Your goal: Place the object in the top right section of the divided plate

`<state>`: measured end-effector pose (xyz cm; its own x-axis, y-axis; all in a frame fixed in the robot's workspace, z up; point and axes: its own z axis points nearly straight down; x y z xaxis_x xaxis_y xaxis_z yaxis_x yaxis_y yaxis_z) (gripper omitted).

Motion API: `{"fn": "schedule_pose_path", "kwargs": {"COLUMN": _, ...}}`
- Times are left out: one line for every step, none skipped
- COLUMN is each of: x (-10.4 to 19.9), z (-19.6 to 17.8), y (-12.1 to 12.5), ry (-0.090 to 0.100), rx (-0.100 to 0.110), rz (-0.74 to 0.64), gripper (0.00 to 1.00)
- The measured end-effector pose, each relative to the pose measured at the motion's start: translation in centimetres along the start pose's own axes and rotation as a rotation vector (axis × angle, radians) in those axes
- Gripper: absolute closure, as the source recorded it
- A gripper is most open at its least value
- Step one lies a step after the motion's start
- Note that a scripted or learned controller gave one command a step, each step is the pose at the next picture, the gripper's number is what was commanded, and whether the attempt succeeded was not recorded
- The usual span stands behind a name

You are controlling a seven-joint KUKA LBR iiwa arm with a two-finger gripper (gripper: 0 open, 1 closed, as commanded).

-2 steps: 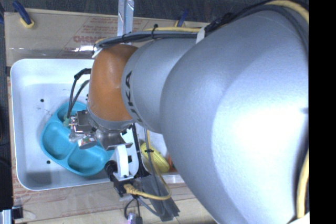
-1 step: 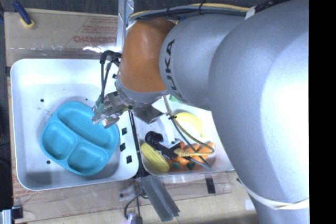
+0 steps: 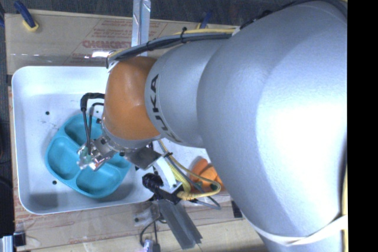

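the gripper (image 3: 90, 157) hung low over the middle of the blue plate (image 3: 64, 157), which sat in the left white bin (image 3: 32, 97). it was small and shiny, and i could not make out if its grip was wide or closed, or if anything was in it. a little orange thing (image 3: 208, 172) peeked out from under the big grey arm (image 3: 266, 115), to the right of the plate and well apart from it. that was likely the object to be moved, so the job looked not yet done. to do this step well, the gripper would need to go over to the orange thing, come straight down on it, and squeeze it around its middle so it could not slip. then it should lift it high enough to clear the bin wall and the plate's rim, and let go low over the top right part of the plate, not on a ridge. the plate looked like smooth hard plastic, with round scooped parts and raised ridges between them. the bin was smooth and white with sloping sides. the arm was round and fat, with a glossy orange band (image 3: 127, 103). a yellow cable (image 3: 195, 186) curled close to the orange thing, so the gripper should take care not to snag it. the bench (image 3: 53, 32) looked flat and brown.
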<state>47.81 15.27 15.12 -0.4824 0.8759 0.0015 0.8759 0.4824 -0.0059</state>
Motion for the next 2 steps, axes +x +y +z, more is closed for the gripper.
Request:
{"fn": "schedule_pose_path", "kwargs": {"x": 3.3, "z": -5.8, "y": 4.2, "ry": -0.003, "rx": -0.005, "rz": -0.256, "gripper": 1.00}}
{"fn": "schedule_pose_path", "kwargs": {"x": 4.9, "z": 4.3, "y": 3.3, "ry": -0.007, "rx": -0.020, "rz": -0.306, "gripper": 1.00}}
